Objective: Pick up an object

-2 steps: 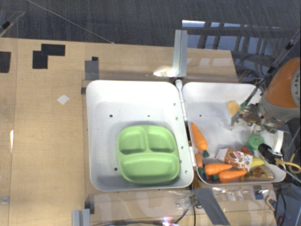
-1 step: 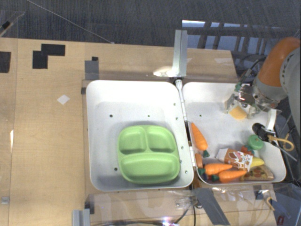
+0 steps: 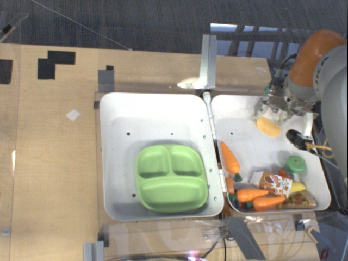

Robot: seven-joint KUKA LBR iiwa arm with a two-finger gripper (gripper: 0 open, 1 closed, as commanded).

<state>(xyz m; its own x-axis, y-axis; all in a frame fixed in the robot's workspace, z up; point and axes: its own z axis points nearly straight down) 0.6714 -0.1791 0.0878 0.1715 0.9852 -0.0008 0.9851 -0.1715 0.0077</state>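
My gripper (image 3: 273, 114) hangs over the far part of the right bin (image 3: 239, 118), close to its back wall. A flat yellow piece (image 3: 269, 126) sits right at the gripper's tip, touching it or just under it. I cannot tell whether it is gripped. An orange carrot (image 3: 230, 157) lies along the bin's left wall. Two more carrots (image 3: 260, 198) lie at the front beside a brown and white packet (image 3: 274, 182), a yellow item (image 3: 297, 187) and a green round piece (image 3: 295, 163).
The left bin (image 3: 119, 118) holds a green divided plate (image 3: 171, 177) toward its front. A metal post (image 3: 209, 58) stands behind the divider between the bins. The arm's orange band (image 3: 318, 50) rises at the right edge.
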